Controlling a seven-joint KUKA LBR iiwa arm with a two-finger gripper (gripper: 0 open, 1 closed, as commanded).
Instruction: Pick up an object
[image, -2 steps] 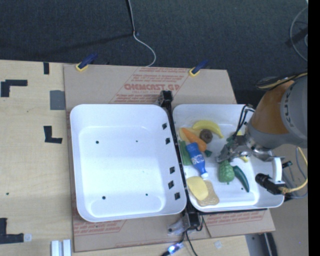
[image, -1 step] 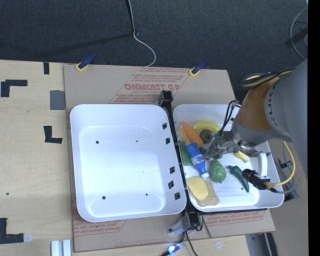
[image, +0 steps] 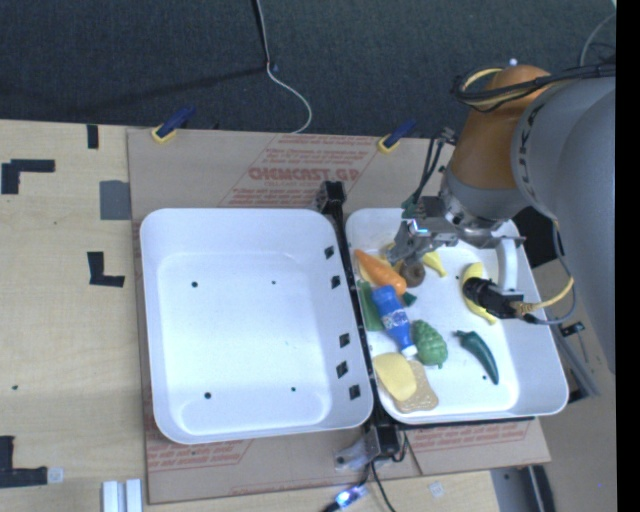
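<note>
The right bin (image: 535, 385) holds several small things. An orange carrot (image: 379, 270) lies at its left side, with a blue bottle (image: 393, 315) just in front of it. A green leafy piece (image: 431, 344), a dark green pepper (image: 479, 354), a pale yellow lump (image: 394, 374) and a tan slice (image: 420, 397) lie toward the front. A small yellow piece (image: 434, 264) and a brown bit (image: 412, 274) sit near the back. My gripper (image: 411, 243) hangs low over the back left of this bin, right above the carrot's far end and the brown bit.
The left bin (image: 150, 235) stands beside the right one, their rims joined by black clips (image: 345, 340). Both rest on a cardboard sheet (image: 290, 170) with clamps at its back edge. The grey and orange arm (image: 500, 130) comes in from the upper right.
</note>
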